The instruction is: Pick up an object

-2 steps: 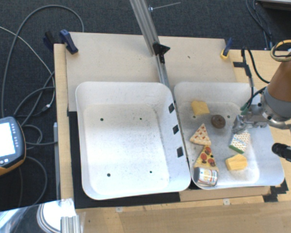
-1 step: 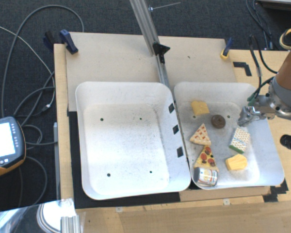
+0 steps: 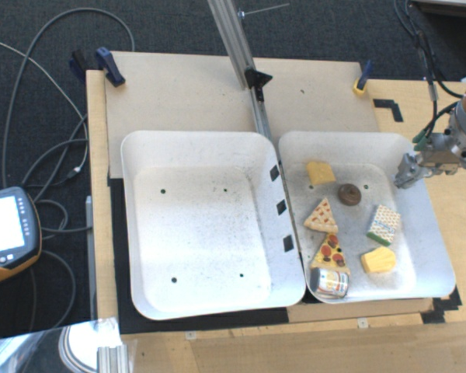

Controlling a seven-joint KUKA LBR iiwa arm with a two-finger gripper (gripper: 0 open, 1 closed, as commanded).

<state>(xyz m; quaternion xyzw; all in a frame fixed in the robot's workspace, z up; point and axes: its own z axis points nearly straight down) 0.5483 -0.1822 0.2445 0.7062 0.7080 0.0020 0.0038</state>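
Note:
The right bin (image 3: 423, 208) holds several small items. A yellow block (image 3: 321, 172) lies near its back, with a brown round disc (image 3: 349, 194) just right of it. Two pizza-slice toys (image 3: 321, 217) (image 3: 330, 251) lie along the left side, above a small can (image 3: 330, 284) on its side at the front. A green-and-white patterned box (image 3: 384, 224) and a yellow cheese wedge (image 3: 379, 261) lie at the right. My gripper (image 3: 410, 174) hangs over the bin's back right part, up and to the right of the disc and apart from every item.
The left bin (image 3: 194, 224) stands beside the right one. A metal pole (image 3: 233, 37) runs from the top down to the gap between the bins. Clamps sit at the bench's back corners. A handheld pendant (image 3: 8, 231) and cables lie on the floor at left.

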